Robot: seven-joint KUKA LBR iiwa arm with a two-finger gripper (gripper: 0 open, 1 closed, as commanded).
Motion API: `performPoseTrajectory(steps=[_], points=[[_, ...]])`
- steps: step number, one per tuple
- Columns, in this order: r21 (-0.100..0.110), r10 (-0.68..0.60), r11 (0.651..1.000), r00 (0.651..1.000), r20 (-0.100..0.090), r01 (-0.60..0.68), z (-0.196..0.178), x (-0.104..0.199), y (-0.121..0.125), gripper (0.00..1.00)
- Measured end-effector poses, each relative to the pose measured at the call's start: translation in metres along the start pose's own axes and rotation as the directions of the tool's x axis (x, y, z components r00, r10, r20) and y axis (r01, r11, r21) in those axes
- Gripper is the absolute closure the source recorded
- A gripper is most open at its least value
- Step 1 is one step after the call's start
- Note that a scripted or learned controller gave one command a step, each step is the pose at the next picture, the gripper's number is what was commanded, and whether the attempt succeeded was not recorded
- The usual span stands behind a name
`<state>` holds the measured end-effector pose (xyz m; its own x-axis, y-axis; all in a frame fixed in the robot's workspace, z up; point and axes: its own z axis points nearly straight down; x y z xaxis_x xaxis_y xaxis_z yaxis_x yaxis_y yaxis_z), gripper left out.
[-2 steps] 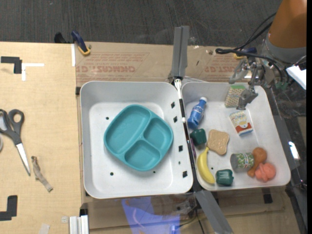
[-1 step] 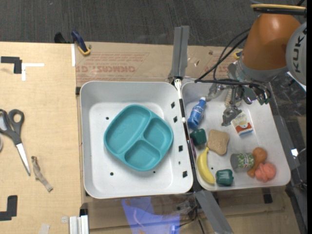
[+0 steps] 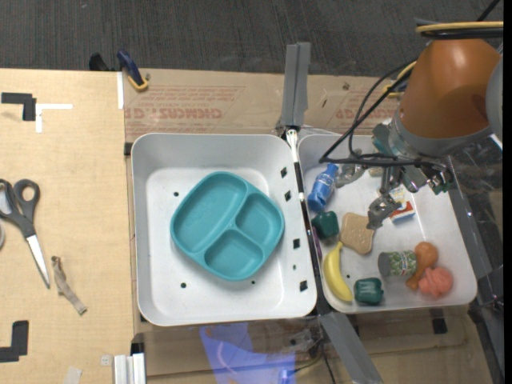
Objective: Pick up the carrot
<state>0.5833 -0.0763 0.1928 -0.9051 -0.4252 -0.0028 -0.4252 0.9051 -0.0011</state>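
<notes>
The carrot (image 3: 423, 258) is an orange piece near the right side of the right bin (image 3: 462, 238). It lies between a green-labelled can (image 3: 398, 262) and a pink lumpy toy (image 3: 436, 282). My gripper (image 3: 378, 211) hangs over the middle of that bin, just above and right of a tan slice of bread (image 3: 357, 234). It is up and to the left of the carrot, well apart from it. I see nothing held in it. The arm's orange band (image 3: 448, 86) hangs over the bin's far right corner.
Also in the right bin are a blue bottle (image 3: 322, 189), a dark green piece (image 3: 326, 225), a banana (image 3: 336, 272), a green pepper (image 3: 368, 291) and a small white, red and blue box (image 3: 405, 212). A teal divided plate (image 3: 228, 225) lies in the left bin (image 3: 152, 238). Scissors (image 3: 26, 218) rest on the bench.
</notes>
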Motion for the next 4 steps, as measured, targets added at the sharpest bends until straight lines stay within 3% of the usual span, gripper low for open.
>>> performPoseTrajectory(steps=[1,2,3,4], points=[[-0.001,0.009,1.000,1.000,0.000,-0.009,0.084,0.057,-0.006,0.00],[0.001,0.258,0.966,0.966,0.002,-0.258,0.099,0.035,-0.004,0.00],[0.001,0.258,0.966,0.966,0.002,-0.258,0.099,0.035,-0.004,0.00],[0.001,0.608,0.794,0.794,0.004,-0.608,0.099,0.002,-0.063,0.00]])
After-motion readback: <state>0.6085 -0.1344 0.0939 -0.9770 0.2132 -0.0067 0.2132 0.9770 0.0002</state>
